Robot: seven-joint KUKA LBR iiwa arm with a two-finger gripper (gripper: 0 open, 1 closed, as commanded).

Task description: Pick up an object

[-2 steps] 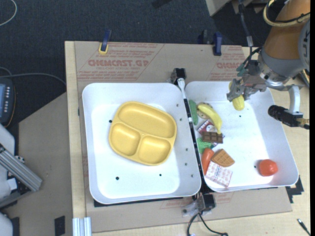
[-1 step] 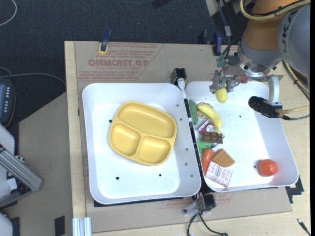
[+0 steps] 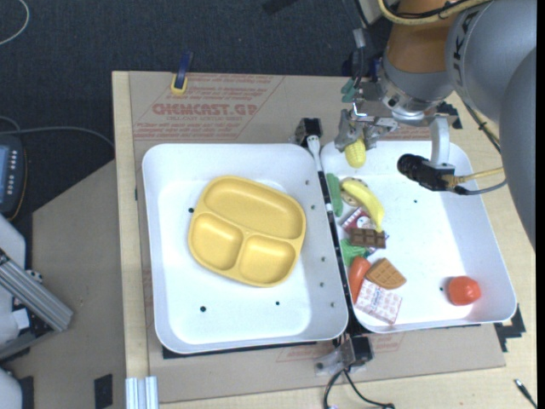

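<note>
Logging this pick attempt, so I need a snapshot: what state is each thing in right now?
Gripper: shut on small yellow piece, above right bin's far edge.
Yellow tray: upright in left bin.
Banana: lying flat.
Tomato: resting apart.
Waffle: leaning on wrapped packet.

Dark carpet (image 3: 128, 15) – cardboard-topped bench (image 3: 230, 100)

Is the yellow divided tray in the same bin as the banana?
No: the yellow divided tray lies in the left bin, while the banana lies in the right bin.
</note>
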